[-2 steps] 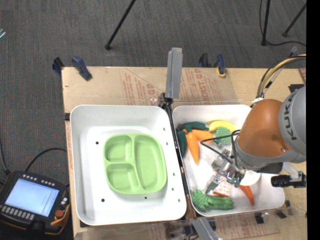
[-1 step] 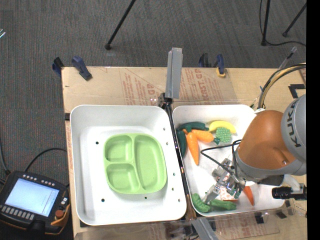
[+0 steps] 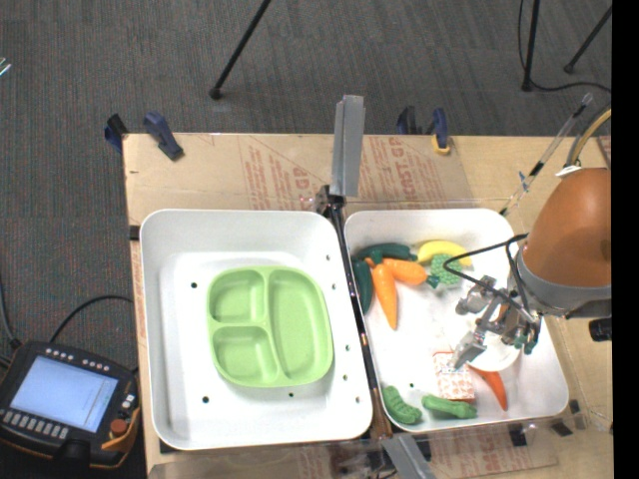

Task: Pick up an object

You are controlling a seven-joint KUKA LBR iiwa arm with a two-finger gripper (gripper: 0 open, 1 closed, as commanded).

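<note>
1. The arm [image 3: 569,238] reaches in from the right, low over the right bin [image 3: 544,392].
2. The hand [image 3: 469,352] points down-left; whether it is apart or together, I cannot tell.
3. A pink block [image 3: 449,375] lies just beneath its tips, an orange carrot [image 3: 493,387] beside.

Two white bins [image 3: 160,267], one green tray [image 3: 270,325], three carrots [image 3: 384,292], one banana [image 3: 439,252].

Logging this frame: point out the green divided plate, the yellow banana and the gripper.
green divided plate [image 3: 321,319]: camera view, right compartment.
yellow banana [image 3: 440,251]: camera view, curved middle.
gripper [image 3: 465,357]: camera view, at its tips.
</note>
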